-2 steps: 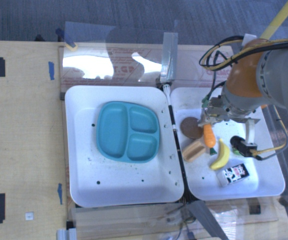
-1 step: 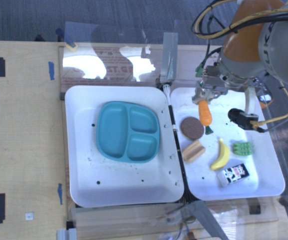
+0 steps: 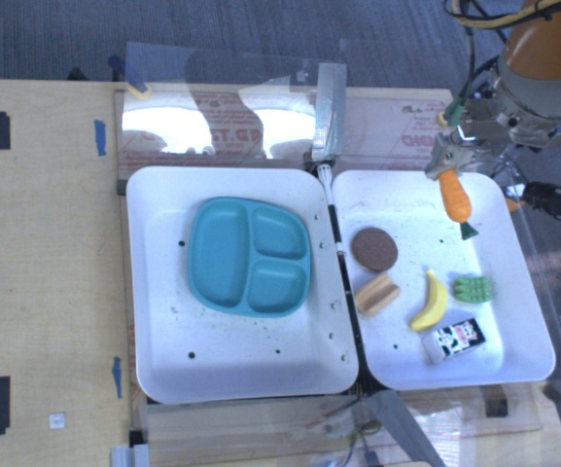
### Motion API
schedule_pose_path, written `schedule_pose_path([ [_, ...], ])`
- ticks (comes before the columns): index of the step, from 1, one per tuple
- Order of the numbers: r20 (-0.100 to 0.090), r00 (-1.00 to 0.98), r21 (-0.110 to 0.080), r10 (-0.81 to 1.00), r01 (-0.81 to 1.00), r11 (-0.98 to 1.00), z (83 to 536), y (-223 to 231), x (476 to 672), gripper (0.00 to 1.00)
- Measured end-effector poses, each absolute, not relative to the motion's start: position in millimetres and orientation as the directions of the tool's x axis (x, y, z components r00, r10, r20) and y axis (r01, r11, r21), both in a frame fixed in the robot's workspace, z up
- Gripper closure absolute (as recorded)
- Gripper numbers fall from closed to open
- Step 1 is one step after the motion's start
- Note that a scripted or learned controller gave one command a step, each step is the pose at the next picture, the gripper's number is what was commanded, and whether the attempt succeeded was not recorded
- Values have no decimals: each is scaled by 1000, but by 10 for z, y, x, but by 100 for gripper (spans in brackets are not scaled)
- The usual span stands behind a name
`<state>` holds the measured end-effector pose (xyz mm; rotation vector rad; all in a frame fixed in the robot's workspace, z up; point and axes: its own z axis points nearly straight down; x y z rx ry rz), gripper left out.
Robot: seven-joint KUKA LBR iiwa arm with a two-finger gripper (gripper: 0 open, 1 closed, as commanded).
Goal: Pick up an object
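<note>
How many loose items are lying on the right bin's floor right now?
5: brown disc at centre, bread roll below it, banana, green piece right of the banana, small carton at front. The carrot hangs at the end effector.

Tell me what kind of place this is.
Likely a robot pick-and-place test bench: two white bins side by side, toy food such as a banana, and the claw holding a toy carrot.
</note>
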<state>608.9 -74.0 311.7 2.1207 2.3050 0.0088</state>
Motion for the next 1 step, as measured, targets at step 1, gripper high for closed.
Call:
schedule_pose_path([
  [1, -2, -293, 5, 956, 956, 293, 3237, -350, 6083, 100],
])
